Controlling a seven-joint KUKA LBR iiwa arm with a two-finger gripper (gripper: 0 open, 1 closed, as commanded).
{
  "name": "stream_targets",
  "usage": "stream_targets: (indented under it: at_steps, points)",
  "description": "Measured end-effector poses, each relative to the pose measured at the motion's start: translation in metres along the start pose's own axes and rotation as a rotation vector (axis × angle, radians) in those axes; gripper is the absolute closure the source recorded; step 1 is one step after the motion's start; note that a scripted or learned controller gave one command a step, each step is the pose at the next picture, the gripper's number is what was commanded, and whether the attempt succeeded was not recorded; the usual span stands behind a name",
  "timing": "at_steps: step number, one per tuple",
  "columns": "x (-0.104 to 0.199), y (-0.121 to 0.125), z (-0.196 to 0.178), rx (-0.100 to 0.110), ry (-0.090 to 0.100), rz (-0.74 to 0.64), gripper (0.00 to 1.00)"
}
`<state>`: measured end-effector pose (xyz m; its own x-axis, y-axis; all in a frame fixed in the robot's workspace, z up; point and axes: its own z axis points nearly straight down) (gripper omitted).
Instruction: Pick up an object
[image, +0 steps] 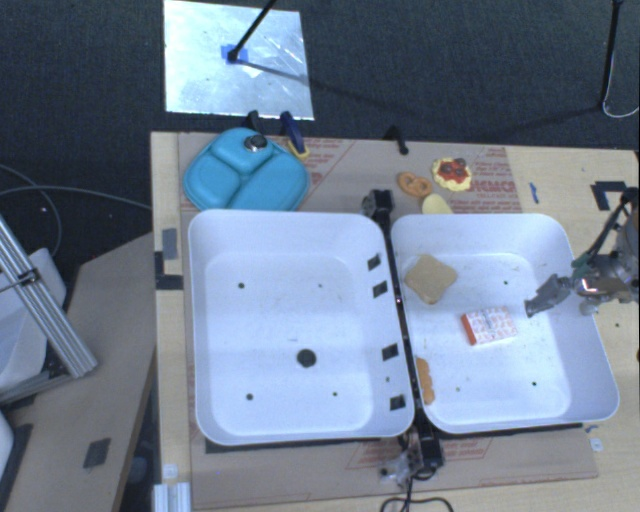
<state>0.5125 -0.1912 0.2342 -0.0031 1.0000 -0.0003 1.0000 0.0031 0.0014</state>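
Tool: sits low over the right bin, near that bin's right wall, dark fingers pointing toward the bin's middle. Nothing is seen between the fingers; how far apart they stand cannot be told at this size. The rest of the arm enters at the surface's right edge.

Red-and-white packet: lies flat on the right bin's floor, near the tool and clear of it, toward the bin's middle.

Tan bread-like slab: rests in the right bin, toward its far left corner, apart from the packet.

Small orange piece: lies against the right bin's left wall, toward its near corner.

Left bin: touches the right bin along a black clamped seam. A small dark round item lies on its floor, near the middle.

Blue sectioned tray: upturned on the surface beyond the left bin's far left corner.

Toy foods on the surface along the far edge, beyond the right bin: an orange pretzel-like shape, a round yellow piece with red topping, and a pale yellow piece touching the bin's far rim.
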Motion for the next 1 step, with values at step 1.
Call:
stream_targets:
  at_steps: [1]
  points:
    - [0.0811, -0.0222, 0.1045, 0.003, 0.004, -0.004, 0.0]
